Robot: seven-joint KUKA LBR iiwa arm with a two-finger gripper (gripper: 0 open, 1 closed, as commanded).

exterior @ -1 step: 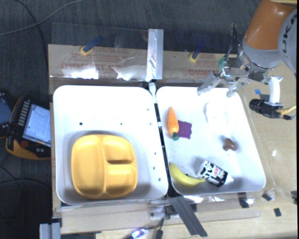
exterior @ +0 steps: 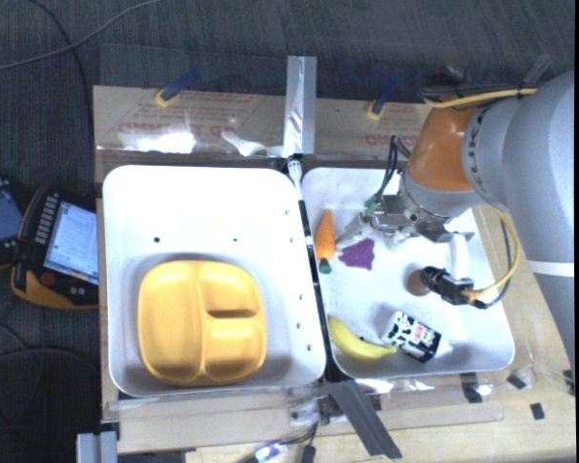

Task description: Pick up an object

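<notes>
**Item: one pick attempt, observed from the bench side.**

- Tool: the gripper (exterior: 378,222) hung low in the upper part of the right bin (exterior: 468,340), below the orange wrist band. Whether it was spread or pressed together could not be told from where I stood. Nothing was seen held in it.
- Nearest candidate: a purple piece (exterior: 357,253), flat and irregular, on the bin floor just beside the gripper and a little to its lower left.
- Second candidate: an orange carrot (exterior: 324,236), lying along the bin's left wall and near the purple piece.
- Further candidates: a banana (exterior: 359,340) at the bin's near edge, with a black-and-white packet (exterior: 412,335) just beside its right end. Both were well apart from the gripper.
- Left bin (exterior: 174,210): it held one yellow divided tray (exterior: 203,318), far from the tool.

**Risks noted, as judgement:**

- The purple piece looked thin, so a closing grasp might scrape over it and come up empty.
- The carrot sat against the wall, which could block one side of the grasp or make the carrot roll away.
- A descent between the carrot and the purple piece might nudge both and catch neither.
- The banana and the packet lay close enough together that a grasp for one might disturb the other.
</notes>
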